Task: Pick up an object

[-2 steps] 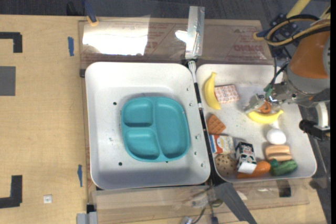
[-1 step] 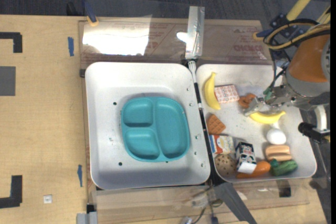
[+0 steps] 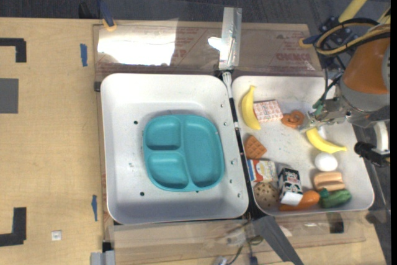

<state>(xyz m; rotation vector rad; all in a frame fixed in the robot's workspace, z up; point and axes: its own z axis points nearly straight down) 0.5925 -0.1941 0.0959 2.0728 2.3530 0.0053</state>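
Nearest the camera, along the right bin's (image 3: 366, 186) front edge, lie a cookie (image 3: 265, 193), a small carton (image 3: 289, 185), a carrot (image 3: 308, 198) and a green vegetable (image 3: 335, 197). Farther back in that bin, the claw (image 3: 319, 113) hangs just above 1 of 2 bananas (image 3: 324, 141), beside a pretzel (image 3: 293, 119); whether it is apart or together I cannot tell. Left bin (image 3: 118, 133) holds a teal 3-compartment plate (image 3: 183, 151).

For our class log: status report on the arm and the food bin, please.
Gripper low in right bin, finger state unclear. Nearest items: banana and pretzel. Nothing seen held. Teal tray in left bin.
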